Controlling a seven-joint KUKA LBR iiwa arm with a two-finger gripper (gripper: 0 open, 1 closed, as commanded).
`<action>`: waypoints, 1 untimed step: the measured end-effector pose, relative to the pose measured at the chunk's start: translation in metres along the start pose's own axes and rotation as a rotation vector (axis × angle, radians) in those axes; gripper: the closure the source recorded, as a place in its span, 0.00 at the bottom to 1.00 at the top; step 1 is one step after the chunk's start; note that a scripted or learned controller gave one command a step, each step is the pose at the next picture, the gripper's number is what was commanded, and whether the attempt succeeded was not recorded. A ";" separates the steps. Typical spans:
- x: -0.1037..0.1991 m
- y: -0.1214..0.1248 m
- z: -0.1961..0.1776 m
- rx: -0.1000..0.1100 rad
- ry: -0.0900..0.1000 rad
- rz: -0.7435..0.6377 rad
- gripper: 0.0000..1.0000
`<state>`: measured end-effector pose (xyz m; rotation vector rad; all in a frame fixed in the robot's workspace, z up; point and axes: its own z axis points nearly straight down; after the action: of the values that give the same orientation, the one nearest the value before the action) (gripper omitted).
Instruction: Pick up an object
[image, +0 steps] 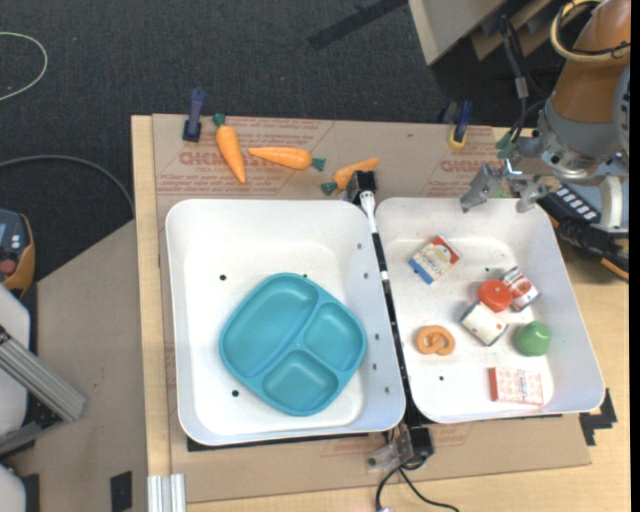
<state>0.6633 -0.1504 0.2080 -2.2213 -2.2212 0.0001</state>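
While gripper (497, 186) hovers open, objects in right bin (570, 262)

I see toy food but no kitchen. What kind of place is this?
Probably a robot test lab, not a kitchen: a robot arm reaches over two white bins, toy carrots lie on a cardboard sheet clamped down, and cables run across the floor.

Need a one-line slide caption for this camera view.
Open gripper poised above right bin's far edge; blue tray in left bin; carrots behind.
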 end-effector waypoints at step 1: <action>0.072 -0.059 0.025 0.008 0.004 -0.005 0.00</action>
<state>0.6041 -0.0787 0.1832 -2.2094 -2.2207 0.0040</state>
